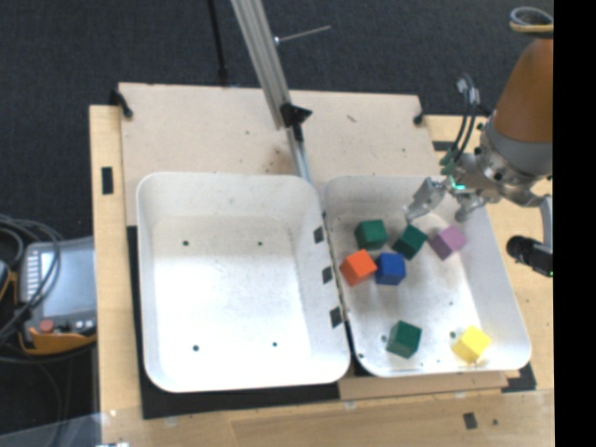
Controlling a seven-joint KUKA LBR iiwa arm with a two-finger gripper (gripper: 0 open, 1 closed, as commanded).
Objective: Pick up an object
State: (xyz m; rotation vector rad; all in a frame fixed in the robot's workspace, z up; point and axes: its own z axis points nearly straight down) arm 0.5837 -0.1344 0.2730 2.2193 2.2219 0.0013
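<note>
The right bin holds several small cubes: a green one, a dark green one, a purple one, an orange one, a blue one, another green one and a yellow one. My gripper hovers over the bin's far part, just above the dark green and purple cubes. Its two fingers are spread apart, open, with nothing between them.
The left bin sits beside the right one. A slanted metal pole rises from the back of the bench to between the bins. A teach pendant lies off the bench at left.
</note>
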